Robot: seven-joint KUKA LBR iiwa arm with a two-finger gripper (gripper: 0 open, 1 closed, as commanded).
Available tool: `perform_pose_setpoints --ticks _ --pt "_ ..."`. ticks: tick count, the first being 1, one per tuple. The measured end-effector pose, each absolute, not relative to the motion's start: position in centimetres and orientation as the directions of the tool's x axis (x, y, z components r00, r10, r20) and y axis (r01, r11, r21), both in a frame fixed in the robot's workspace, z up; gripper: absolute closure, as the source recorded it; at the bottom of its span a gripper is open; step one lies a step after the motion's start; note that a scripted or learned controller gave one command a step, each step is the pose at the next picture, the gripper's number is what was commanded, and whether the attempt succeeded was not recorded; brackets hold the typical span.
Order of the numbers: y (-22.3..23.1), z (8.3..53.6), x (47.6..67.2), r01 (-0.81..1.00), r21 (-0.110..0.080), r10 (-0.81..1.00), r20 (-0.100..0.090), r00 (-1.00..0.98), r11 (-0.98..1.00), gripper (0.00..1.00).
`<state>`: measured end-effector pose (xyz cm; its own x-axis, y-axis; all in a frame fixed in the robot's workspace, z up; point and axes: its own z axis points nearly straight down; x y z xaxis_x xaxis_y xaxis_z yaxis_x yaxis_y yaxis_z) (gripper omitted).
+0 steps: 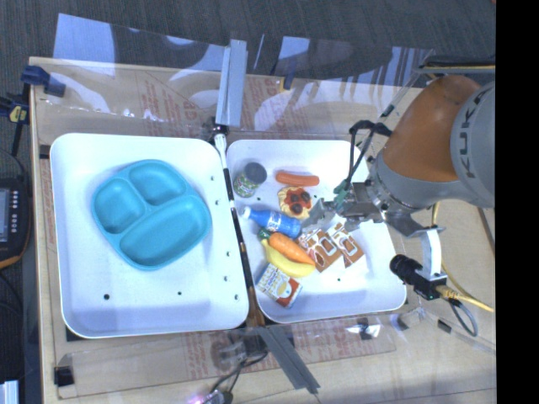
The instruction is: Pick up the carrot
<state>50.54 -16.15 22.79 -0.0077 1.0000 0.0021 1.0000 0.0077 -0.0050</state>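
Observation:
The carrot (291, 247) is orange and lies in the right bin (370, 293), tilted, resting on a yellow banana (286, 263). It sits just below a blue bottle (274, 220) and left of a brown-and-white snack pack (334, 247). My gripper (330, 215) hangs low over the bin's middle, right of and slightly above the carrot, over the upper edge of the snack pack. Nothing shows in its grasp. The grey arm with its orange band (429, 137) reaches in from the right.
The right bin also holds a red sausage (297, 178), a pizza slice (295, 199), a small can (250, 178) and a juice carton (278, 284). The left bin (76, 293) holds a blue divided plate (152, 212). A raised rim divides the bins.

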Motion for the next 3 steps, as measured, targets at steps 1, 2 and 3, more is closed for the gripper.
perform_pose_setpoints --ticks 1,2,3 --pt "-20.0 16.8 53.0 0.923 -0.004 0.923 0.004 -0.386 0.386 0.00" --pt "-17.0 13.4 50.8 0.919 -0.002 0.919 0.003 -0.395 0.395 0.00" --pt "-17.1 12.3 52.0 0.993 0.005 0.993 -0.002 -0.116 0.116 0.00"
